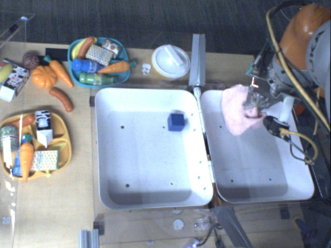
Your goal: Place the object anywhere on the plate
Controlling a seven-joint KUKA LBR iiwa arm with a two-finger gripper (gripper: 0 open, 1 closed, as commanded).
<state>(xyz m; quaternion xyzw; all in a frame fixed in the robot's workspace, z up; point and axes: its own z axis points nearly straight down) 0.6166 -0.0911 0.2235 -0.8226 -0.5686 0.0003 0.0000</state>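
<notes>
A small blue cube (176,121) lies in the left bin (129,190), near its upper right corner. A pink plate (235,112) rests in the upper left part of the right bin (258,185). My gripper (253,106) hangs low over the plate's right edge, reaching in from the right under the orange-banded arm (302,30). It hides that edge of the plate. The cube sits well to the left of the gripper, across the wall between the bins.
A white lidded bowl (170,61) stands behind the bins. A blue bowl of toy food (98,61) and a yellow tray of toy food (33,146) sit to the left, with loose toy vegetables (51,76). Cables (295,138) trail along the right bin's right side.
</notes>
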